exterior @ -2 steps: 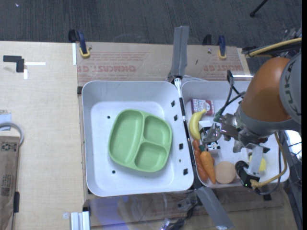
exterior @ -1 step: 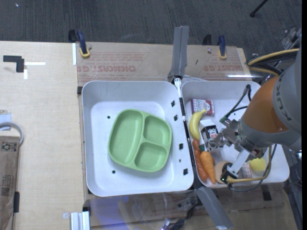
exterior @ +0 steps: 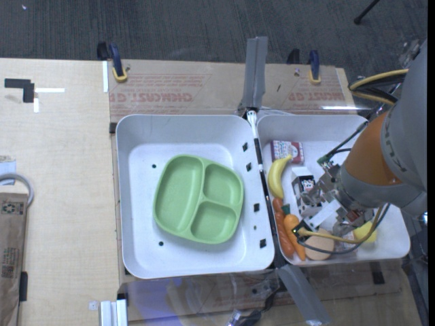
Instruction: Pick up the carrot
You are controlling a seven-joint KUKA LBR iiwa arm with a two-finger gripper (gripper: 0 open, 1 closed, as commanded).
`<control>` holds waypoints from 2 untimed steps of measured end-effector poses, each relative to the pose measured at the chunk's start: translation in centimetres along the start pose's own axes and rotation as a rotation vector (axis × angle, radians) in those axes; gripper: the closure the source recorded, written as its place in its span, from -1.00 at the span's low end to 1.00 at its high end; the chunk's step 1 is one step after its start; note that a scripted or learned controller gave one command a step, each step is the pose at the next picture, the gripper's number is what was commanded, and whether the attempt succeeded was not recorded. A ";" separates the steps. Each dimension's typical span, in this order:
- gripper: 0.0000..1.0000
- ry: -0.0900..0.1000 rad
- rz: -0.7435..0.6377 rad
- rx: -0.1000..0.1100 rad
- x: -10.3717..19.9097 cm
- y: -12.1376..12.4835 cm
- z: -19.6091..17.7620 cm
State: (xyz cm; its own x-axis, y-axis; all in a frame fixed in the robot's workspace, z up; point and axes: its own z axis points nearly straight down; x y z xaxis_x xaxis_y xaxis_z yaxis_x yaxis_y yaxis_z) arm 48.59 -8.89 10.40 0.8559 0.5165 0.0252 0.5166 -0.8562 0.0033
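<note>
left bin: just the pale green divided plastic plate (exterior: 198,200), nothing for me there
carrot: the stubby orange carrot (exterior: 291,237) lay by the right bin's (exterior: 397,250) left wall, below the yellow banana (exterior: 276,175)
my gripper (exterior: 314,206): hovered just right of it; honestly couldn't tell its opening
progress: not picked up yet, whole grab left

this looks like a robotics lab or test workshop rather than a home. a pale plywood bench top (exterior: 61,155) carries two shallow white plastic bins (exterior: 126,202) set side by side, backed by a brown cardboard sheet (exterior: 177,90) held down with blue-and-yellow clamps (exterior: 117,63). a grey industrial robot arm with an orange band (exterior: 380,158) trails yellow and black cables (exterior: 377,80) over dark grey carpet flooring (exterior: 170,15).
</note>
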 end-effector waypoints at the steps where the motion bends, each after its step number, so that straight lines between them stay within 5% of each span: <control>1: -1.00 -0.029 0.339 0.000 2.5 -5.1 -8.6; 2: -1.00 -0.032 0.243 0.001 5.7 -9.0 -9.4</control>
